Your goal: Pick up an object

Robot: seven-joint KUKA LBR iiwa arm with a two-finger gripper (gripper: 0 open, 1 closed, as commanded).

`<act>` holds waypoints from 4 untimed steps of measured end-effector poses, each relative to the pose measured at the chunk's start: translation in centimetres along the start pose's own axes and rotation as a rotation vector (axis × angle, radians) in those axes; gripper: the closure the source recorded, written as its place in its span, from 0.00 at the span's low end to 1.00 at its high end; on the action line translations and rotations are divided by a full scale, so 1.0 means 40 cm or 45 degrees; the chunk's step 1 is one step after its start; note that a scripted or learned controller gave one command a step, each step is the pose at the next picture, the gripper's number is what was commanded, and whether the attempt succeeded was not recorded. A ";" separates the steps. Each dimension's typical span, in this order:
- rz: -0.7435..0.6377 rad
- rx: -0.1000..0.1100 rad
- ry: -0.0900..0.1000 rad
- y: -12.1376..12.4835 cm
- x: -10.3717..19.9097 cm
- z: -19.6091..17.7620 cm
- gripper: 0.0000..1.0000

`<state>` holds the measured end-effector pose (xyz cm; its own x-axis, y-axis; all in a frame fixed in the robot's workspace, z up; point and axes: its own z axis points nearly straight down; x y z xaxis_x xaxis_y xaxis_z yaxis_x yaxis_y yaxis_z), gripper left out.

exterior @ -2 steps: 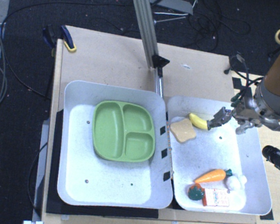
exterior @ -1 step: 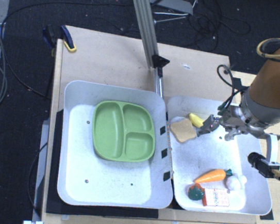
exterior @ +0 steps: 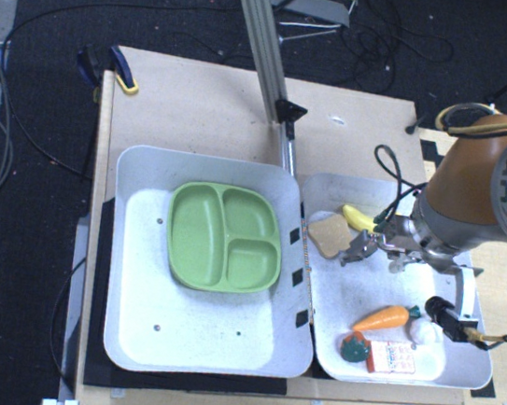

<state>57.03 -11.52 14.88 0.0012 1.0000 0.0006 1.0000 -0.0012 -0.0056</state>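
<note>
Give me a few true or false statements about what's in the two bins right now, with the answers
1. The green plate lies in the left bin. True.
2. The carrot lies in the left bin. False: it is in the right bin.
3. The end effector is above the right bin, near the banana. True.
4. The plate has one undivided well. False: it has three compartments.
5. The red carton lies near the right bin's front edge. True.
</note>
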 end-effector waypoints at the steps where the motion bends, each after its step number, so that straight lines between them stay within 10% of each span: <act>1: 0.000 -0.001 0.000 -0.002 0.002 0.135 0.00; 2: 0.001 -0.007 -0.001 0.001 0.001 0.101 1.00; 4: -0.003 -0.014 -0.003 -0.016 -0.026 -0.202 1.00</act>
<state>56.44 -12.56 22.96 -0.0008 1.0000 -0.0016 1.0000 0.0008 0.0056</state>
